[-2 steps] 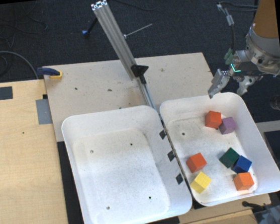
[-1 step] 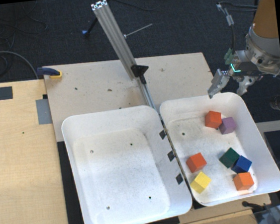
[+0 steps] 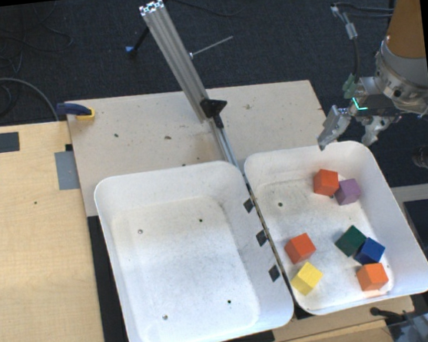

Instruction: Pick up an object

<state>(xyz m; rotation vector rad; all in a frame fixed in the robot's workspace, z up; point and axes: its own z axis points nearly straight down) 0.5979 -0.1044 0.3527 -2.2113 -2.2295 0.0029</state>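
The right bin [image 3: 391, 191] holds several small cubes. An orange cube [image 3: 325, 182] touches a purple cube [image 3: 347, 191] near the bin's back. An orange-red cube [image 3: 300, 247] and a yellow cube [image 3: 307, 277] lie near the left wall. A dark green cube [image 3: 350, 240], a blue cube [image 3: 371, 251] and another orange cube [image 3: 372, 276] cluster at the front right. My gripper [image 3: 351, 130] hangs open above the bin's back rim, with nothing between its fingers, up and to the right of the orange cube.
The left bin [image 3: 126, 208] lies beside the right one, with black clips along the divider [image 3: 259, 234]. A slanted aluminium rail [image 3: 183, 62] rises behind the bins. A blue-and-yellow clamp [image 3: 76, 110] sits at the board's back left corner.
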